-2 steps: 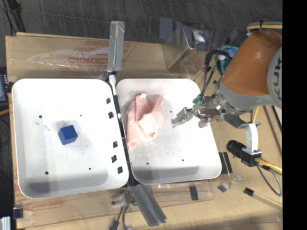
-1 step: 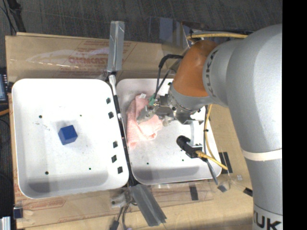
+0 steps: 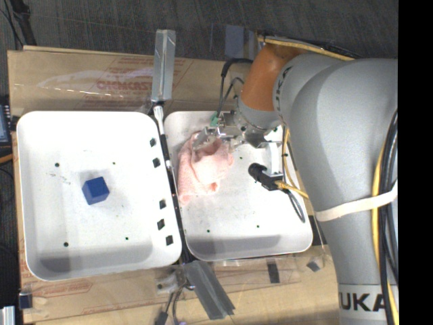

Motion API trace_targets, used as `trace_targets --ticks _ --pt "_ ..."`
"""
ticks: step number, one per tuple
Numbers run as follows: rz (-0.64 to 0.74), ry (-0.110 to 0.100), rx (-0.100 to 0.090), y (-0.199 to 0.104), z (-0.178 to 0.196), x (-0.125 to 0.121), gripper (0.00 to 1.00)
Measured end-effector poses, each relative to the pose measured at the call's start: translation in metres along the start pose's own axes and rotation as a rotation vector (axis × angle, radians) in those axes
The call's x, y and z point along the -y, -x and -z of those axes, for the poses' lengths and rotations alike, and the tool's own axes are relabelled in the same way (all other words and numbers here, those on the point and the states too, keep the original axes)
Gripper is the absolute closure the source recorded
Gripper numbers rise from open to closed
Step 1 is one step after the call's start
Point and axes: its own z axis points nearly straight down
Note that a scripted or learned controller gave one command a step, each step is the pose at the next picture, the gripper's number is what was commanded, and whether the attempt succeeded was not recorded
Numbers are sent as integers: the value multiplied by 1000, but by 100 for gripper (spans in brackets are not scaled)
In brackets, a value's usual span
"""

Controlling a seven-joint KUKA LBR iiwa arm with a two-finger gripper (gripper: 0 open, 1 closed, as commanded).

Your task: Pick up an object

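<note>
Blue cube (image 3: 96, 189): one, small, lying flat on the floor of the left bin (image 3: 40, 137), left of its centre and well apart from every wall.

Left bin: shallow, white, rounded corners, small dark dots scattered on its floor.

Cardboard sheet (image 3: 81, 80): brown, with faint red print, spread under both bins and showing along the far side.

Metal bar (image 3: 163, 66): grey, at the far edge, above the gap between the bins.

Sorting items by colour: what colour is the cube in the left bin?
Blue; the cube shows plainly in the camera view.
</note>
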Motion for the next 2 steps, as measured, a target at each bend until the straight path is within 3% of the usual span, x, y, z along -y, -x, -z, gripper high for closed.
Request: trace_targets --ticks 1,2 --pt "6 -7 -2 -2 7 0 100" --pt "205 -3 1 -48 99 -3 100"
